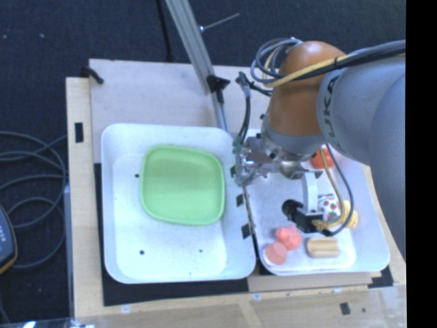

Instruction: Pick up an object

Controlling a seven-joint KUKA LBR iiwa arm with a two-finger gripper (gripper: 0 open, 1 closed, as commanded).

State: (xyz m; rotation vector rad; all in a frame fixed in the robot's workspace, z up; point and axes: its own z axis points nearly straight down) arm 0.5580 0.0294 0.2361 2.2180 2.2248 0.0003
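My gripper (251,167) hangs below the orange wrist band, over the left edge of the right bin (369,251), close to the divider between the two bins. Nothing shows between its fingers. In the right bin's front part lie a pink lumpy piece (289,237), a flat pink round piece (276,254) and a tan bread-like roll (322,248). A small white block with red dots (328,203) sits further back. An orange-red object (321,160) peeks out from under the arm.
A square green plate (183,184) lies in the left bin (123,251). A slanted metal pole (194,46) rises behind the bins. The arm's grey body covers the right bin's back half. Cables lie on the dark floor at far left.
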